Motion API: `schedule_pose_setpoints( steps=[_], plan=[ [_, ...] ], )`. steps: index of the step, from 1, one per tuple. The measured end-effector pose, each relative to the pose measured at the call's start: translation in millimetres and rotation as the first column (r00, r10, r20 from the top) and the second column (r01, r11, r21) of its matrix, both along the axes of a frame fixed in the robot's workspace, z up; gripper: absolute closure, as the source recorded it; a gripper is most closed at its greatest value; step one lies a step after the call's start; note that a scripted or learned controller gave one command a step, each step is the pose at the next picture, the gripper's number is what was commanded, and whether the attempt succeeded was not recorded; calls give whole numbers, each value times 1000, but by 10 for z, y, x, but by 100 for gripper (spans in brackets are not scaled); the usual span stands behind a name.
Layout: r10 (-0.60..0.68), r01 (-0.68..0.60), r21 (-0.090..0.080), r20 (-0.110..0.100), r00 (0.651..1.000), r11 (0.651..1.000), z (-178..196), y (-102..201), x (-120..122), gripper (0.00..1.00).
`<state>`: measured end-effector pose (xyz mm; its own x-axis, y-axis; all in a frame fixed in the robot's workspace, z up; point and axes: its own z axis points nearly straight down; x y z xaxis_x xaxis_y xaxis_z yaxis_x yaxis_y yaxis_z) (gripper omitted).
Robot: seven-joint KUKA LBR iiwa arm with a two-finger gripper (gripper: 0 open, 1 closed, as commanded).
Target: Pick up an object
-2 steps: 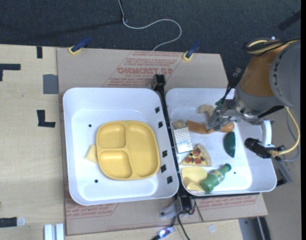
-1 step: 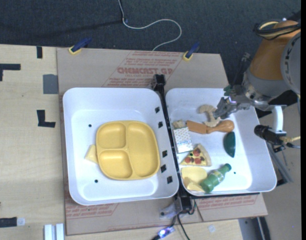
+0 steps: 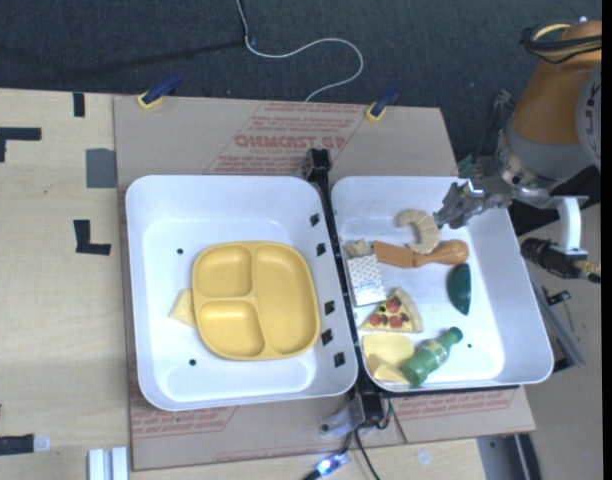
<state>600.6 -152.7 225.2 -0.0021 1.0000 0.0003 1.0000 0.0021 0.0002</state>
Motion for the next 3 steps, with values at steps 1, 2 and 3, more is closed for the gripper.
schedule_pose_setpoints(
  steps=[1,2,3],
  plan=[
    [1,-1,-1,-2,1000,1000,-98,465,-108,100],
    [2,-2,1,-3,1000,1000,15,993,-288,100],
    [5,-5,1,-3,1000,1000,32,1571,-353,100]
  ],
)
